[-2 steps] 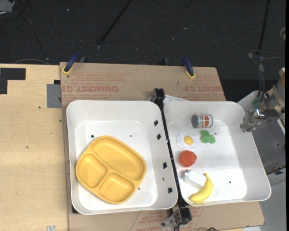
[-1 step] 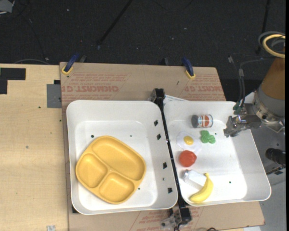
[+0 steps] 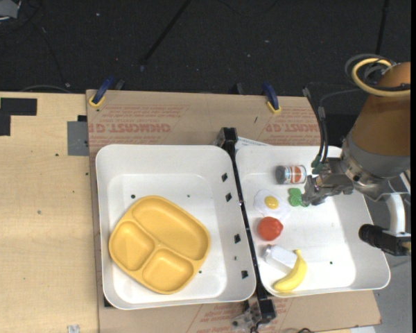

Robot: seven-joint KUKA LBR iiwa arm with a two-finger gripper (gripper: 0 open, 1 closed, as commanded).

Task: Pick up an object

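Note:
The right bin point(image 3: 353, 255) holds a small can point(image 3: 290, 174) with a red and white label, a green item point(image 3: 295, 198), a fried-egg toy point(image 3: 268, 202), a red tomato point(image 3: 270, 228), a yellow banana point(image 3: 292, 276) and a clear white piece point(image 3: 278, 257). My gripper point(image 3: 312, 196) hangs low over this bin, just right of the green item and below the can. Its fingertips sit right by the green item; nothing shows held between them.
The left bin point(image 3: 118, 165) carries a yellow three-part plate point(image 3: 159, 243). A black divider point(image 3: 239, 220) runs between the bins. Blue and yellow clamps point(image 3: 270, 98) pin the cardboard at the back. The arm's grey body point(image 3: 378, 144) covers the right bin's far right side.

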